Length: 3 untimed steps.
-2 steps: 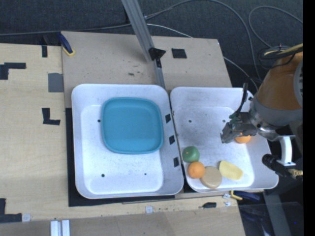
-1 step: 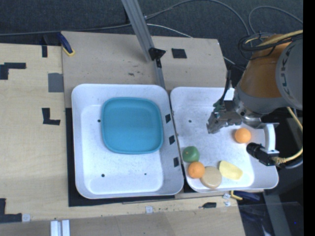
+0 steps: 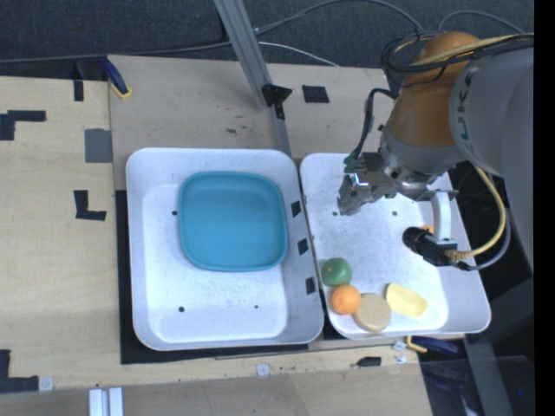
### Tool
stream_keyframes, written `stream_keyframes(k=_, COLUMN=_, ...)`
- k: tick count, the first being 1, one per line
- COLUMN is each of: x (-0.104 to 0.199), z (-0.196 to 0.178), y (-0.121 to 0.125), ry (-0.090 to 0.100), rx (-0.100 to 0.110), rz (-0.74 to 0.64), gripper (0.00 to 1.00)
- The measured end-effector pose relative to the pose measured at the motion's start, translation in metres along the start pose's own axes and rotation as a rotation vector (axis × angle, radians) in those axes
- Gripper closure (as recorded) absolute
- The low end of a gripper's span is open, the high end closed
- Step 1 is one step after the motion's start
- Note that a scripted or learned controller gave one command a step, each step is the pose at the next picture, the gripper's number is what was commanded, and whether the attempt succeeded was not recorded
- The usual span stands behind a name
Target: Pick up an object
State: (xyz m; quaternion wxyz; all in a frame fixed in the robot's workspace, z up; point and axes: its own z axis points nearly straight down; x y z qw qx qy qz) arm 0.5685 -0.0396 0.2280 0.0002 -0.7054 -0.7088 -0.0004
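My gripper [image 3: 349, 199] hangs over the upper left part of the right bin [image 3: 460, 315], fingers pointing down, with nothing visible between them. Along that bin's near edge lie a green round object [image 3: 336, 271], an orange ball [image 3: 345, 300], a tan disc [image 3: 374, 312] and a yellow piece [image 3: 404, 300]. All of these lie well below the gripper in the view and apart from it.
The left bin [image 3: 152, 232] holds a blue square plate [image 3: 232, 220]. A slanted metal pole [image 3: 251, 59] rises behind the bins. The grey arm with its orange band [image 3: 434, 102] and cables fill the right side above the right bin.
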Motion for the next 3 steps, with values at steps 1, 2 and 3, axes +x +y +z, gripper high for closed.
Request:
stream_keyframes(k=1, x=0.047, z=-0.01, y=0.023, ry=0.0, rx=0.0, rz=0.0, gripper=1.0)
stream_keyframes(k=2, x=0.083, z=-0.011, y=0.047, ry=0.0, rx=0.001, rz=0.001, gripper=1.0)
stream_keyframes(k=3, x=0.128, z=0.002, y=0.08, ry=-0.001, rx=0.002, rz=0.001, gripper=1.0)
